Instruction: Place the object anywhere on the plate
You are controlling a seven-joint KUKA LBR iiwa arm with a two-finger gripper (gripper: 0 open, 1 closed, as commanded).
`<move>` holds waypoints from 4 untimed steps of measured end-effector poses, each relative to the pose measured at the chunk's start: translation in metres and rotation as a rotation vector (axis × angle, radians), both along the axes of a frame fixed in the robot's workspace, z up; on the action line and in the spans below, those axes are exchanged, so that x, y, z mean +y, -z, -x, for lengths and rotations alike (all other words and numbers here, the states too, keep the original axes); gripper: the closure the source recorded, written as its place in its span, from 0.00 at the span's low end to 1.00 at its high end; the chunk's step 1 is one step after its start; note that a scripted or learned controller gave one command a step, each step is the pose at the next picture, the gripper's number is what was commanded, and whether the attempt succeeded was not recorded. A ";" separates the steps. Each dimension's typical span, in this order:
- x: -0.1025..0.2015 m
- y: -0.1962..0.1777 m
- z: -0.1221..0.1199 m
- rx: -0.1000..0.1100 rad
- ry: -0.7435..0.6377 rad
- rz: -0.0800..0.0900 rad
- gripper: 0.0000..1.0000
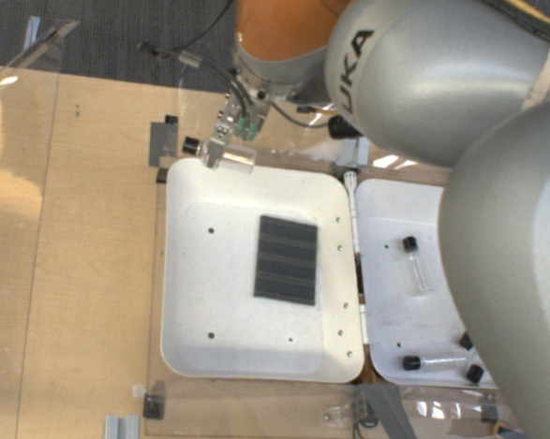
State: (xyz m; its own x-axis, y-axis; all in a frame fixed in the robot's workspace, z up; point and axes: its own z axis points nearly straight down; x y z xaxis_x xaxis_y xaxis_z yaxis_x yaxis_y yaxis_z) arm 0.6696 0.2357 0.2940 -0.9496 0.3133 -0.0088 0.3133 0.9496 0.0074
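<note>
Arm over the bins' far edge

The gripper (231, 143) hangs above the left bin's (188, 283) corner; its jaws' state cannot be told. A dark plate (287, 260) lies inside.

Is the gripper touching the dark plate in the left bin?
Apart. The camera view shows the gripper over the bin's far-left corner, bare white floor between it and the dark plate.
</note>
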 end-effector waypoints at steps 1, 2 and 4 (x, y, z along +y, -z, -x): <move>0.000 -0.020 0.007 0.003 0.365 -0.003 1.00; -0.002 0.046 0.010 0.006 0.338 -0.001 1.00; -0.009 0.036 0.008 0.004 0.279 -0.001 1.00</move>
State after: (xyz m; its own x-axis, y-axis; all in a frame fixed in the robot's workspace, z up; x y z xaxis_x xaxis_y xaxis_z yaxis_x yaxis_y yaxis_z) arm 0.6621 0.2271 0.2579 -0.8266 0.5628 -0.0048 0.5627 0.8266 0.0069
